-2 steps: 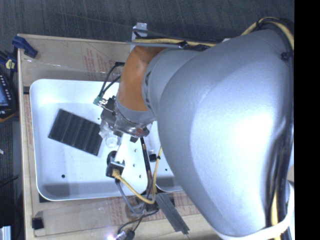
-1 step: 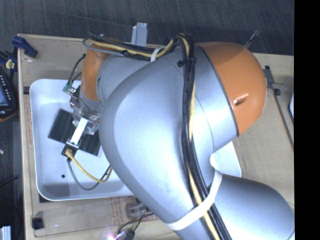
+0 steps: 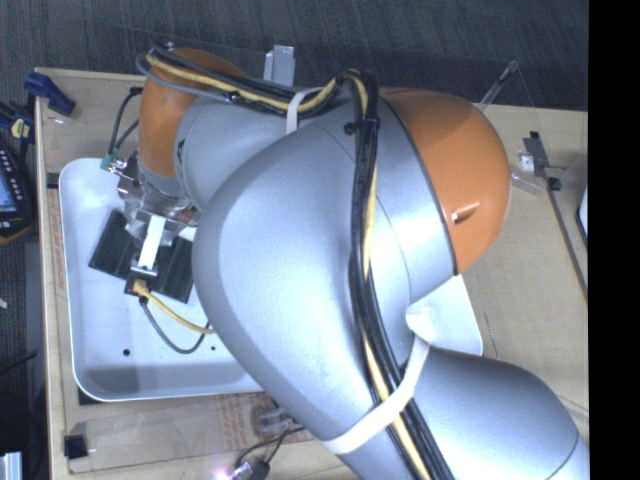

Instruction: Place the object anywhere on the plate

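The arm [image 3: 340, 268] sweeps in from the right and bends over the bench, its smooth grey shell and glossy orange band covering most of the scene. A bundle of black and yellow cables, held by white ties, runs along its curved back. Its wrist points down into the left white bin [image 3: 85, 348], a shallow tray with rounded corners and a matte floor. The gripper [image 3: 148, 253] hangs low over that floor, a dark boxy body with a white strip down the middle; whether it is clenched or released cannot be told. A thin looping cable [image 3: 175, 328] trails just below it. The object and the plate cannot be made out.
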`<state>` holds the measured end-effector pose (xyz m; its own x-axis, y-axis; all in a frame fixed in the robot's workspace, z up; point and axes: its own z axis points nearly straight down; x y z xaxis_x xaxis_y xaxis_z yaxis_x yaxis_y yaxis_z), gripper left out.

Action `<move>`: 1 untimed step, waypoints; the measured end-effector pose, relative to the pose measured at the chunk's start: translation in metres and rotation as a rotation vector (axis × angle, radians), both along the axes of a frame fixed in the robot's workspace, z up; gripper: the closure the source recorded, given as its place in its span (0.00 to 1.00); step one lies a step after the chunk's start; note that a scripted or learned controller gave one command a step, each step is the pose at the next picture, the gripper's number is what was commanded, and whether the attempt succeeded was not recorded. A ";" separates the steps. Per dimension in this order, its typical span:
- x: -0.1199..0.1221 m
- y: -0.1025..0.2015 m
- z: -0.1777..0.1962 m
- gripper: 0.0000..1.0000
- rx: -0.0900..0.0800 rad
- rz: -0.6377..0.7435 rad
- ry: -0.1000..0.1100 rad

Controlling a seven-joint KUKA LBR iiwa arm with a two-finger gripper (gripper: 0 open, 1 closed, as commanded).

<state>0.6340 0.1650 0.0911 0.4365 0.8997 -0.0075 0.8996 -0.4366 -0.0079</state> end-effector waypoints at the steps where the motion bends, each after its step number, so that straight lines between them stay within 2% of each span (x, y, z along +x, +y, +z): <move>1: 0.000 0.001 0.000 0.00 0.001 0.002 -0.002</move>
